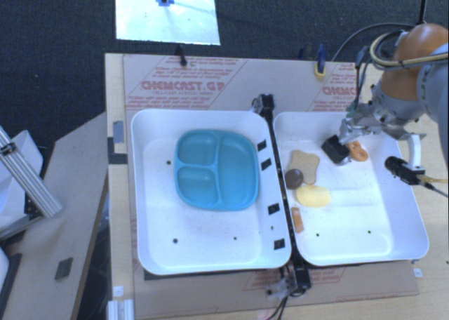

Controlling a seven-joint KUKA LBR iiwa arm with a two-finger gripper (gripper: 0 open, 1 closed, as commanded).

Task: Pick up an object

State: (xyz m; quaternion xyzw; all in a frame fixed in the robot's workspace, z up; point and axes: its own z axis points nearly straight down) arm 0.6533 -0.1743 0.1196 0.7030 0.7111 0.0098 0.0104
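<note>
I see the gripper (342, 149) low in the right bin (365, 241), black fingers beside a small orange piece (358, 151); whether they grip it, I cannot tell. Nearby lie a tan flat slice (306, 163), a brown round lump (293, 178) and a smooth yellow, possibly lemon-shaped, item (313, 196). A glossy blue divided plate (215, 170) sits in the left bin (161, 241).

bench (210, 76), two white bins (158, 255) side by side
</note>
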